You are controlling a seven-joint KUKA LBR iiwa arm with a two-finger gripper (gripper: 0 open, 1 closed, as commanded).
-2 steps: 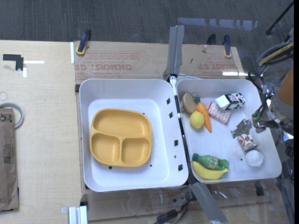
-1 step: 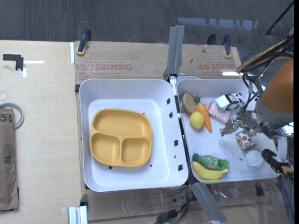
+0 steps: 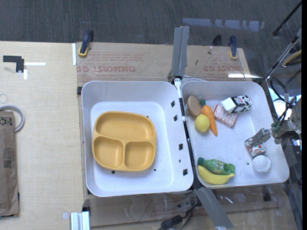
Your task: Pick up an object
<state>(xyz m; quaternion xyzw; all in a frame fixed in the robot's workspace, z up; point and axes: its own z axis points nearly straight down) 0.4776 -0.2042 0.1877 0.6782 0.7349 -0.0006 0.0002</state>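
The right bin [image 3: 240, 87] holds several objects. A brown oval piece [image 3: 194, 105], an orange carrot [image 3: 209, 118] and a yellow lemon [image 3: 202, 123] lie together at its left. A pink wafer [image 3: 225, 116] and a black-and-white toy [image 3: 238, 103] sit toward the back. A yellow banana [image 3: 215, 176] with a green item [image 3: 218, 166] on it lies at the front. A silver-and-red packet [image 3: 256, 144] and a white round object [image 3: 262, 163] are at the right. My gripper [image 3: 282, 129] hangs at the bin's right rim, just right of the packet, with nothing seen in it.
The left bin [image 3: 91, 128] carries a yellow divided plate [image 3: 124, 141]. A grey divider post [image 3: 180, 51] rises behind the seam between the bins. Cardboard [image 3: 120, 61] with blue clamps lies at the back. A brown bag [image 3: 7, 162] rests on the bench at far left.
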